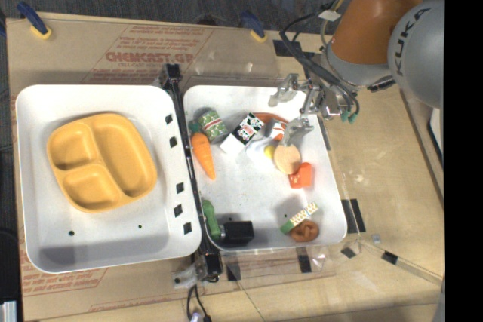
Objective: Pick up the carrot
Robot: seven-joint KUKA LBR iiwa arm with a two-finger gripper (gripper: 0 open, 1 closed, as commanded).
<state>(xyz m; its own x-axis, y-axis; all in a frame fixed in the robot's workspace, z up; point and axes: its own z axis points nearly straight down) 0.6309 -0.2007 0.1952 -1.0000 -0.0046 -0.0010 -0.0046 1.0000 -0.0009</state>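
Note:
The carrot [204, 155] is orange with a green top and lies along the left wall of the right bin [249, 226], pointing toward the front. My gripper [291, 108] hangs over the back right part of that bin, well to the right of the carrot. Its fingers [284, 90] are spread open and nothing is between them.
A yellow divided plate [102, 161] sits in the left bin [38, 245]. The right bin also holds a green can [209, 122], a black-and-white carton [247, 128], a round beige piece [286, 158], an orange-red piece [302, 176], a black block [238, 231], a green item [209, 216] and a brown pretzel-like toy [303, 225].

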